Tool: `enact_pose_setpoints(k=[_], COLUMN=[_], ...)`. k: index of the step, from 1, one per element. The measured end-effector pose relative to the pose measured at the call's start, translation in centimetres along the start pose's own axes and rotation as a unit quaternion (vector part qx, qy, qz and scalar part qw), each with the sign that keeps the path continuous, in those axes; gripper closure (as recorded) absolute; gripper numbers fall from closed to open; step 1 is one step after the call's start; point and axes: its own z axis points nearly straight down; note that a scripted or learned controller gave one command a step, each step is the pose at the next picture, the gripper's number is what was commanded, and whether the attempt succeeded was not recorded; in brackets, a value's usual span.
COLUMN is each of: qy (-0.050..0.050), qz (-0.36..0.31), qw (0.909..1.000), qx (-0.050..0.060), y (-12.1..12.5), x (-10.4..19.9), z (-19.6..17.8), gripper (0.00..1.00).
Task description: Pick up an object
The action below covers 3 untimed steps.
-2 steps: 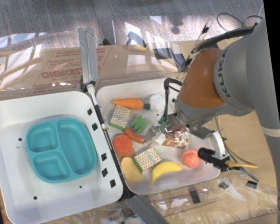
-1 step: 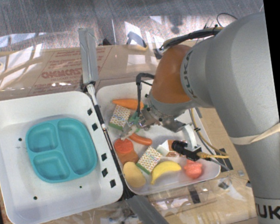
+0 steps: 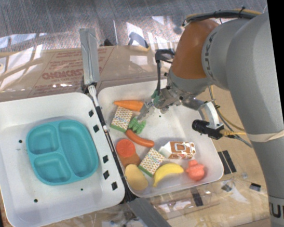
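Bins sit side by side on the bench: the left bin (image 3: 1,156) holds a teal divided plate (image 3: 62,150), and the right bin (image 3: 185,125) holds a carrot (image 3: 129,105), two patterned sandwich blocks (image 3: 121,119) (image 3: 151,161), a sausage (image 3: 139,138), a green piece (image 3: 137,126), a tomato (image 3: 125,148), a potato (image 3: 135,177), a banana (image 3: 166,172), a milk carton (image 3: 178,151) and a pink fruit (image 3: 195,171). The gripper (image 3: 143,114) reaches down at the bin's upper left, right over the small, leafy green piece just beside the upper sandwich block; I cannot tell how its jaws stand.
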Motion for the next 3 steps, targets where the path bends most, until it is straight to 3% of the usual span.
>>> enact_pose_setpoints(k=[1, 2, 3], qy=[-0.001, -0.003, -0.003], qz=[-0.172, -0.141, -0.143], qw=[0.9851, 0.99, 0.9897], qx=[-0.001, -0.004, -0.006], y=[4.0, 4.5, 4.7], x=[-1.2, 1.8, 1.9], z=[-3.6, 4.6, 3.6], gripper=[0.0, 0.0, 1.0])
